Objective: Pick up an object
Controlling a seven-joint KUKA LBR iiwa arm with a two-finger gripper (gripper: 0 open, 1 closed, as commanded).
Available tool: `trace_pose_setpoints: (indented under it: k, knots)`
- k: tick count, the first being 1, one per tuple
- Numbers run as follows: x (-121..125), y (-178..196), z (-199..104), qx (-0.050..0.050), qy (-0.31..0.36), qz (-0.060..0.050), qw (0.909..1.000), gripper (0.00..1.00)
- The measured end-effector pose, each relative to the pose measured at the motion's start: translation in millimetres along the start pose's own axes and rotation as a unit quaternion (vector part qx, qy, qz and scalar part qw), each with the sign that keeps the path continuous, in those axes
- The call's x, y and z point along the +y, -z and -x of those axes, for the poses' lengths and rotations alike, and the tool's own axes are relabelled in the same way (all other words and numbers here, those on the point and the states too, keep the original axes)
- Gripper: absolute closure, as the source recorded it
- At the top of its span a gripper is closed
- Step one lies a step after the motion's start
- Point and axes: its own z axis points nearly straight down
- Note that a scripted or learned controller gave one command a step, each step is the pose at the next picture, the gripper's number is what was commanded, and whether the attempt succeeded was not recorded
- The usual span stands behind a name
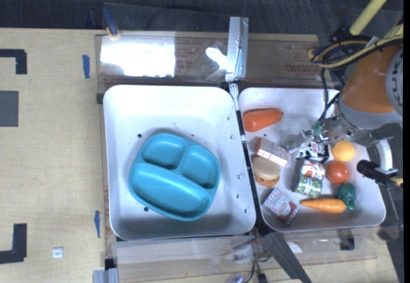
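We position the claw (318,141) above the right bin (378,214); its opening we cannot tell. No object is held. Next: descend onto the can (311,179) beneath it.

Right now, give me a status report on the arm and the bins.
Gripper low over right bin, nothing seen held. Toy food crowded beneath: carrot, tomato, can. Blue tray alone in left bin.

Bright, even overhead light. Strong white glare washes the clear sheet (160,57) behind the left bin (122,109). Soft shadow pools beneath the blue tray (174,175). Overall slightly soft, edges blurrier.
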Motion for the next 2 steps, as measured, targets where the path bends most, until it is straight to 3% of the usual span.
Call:
trace_pose_setpoints:
  k: [1, 2]
  knots:
    - [3.6, 12.3, -1.1, 0.000, 0.000, 0.004, 1.0000, 1.00]
    - [2.7, 11.2, -1.0, 0.000, 0.000, 0.003, 1.0000, 0.00]
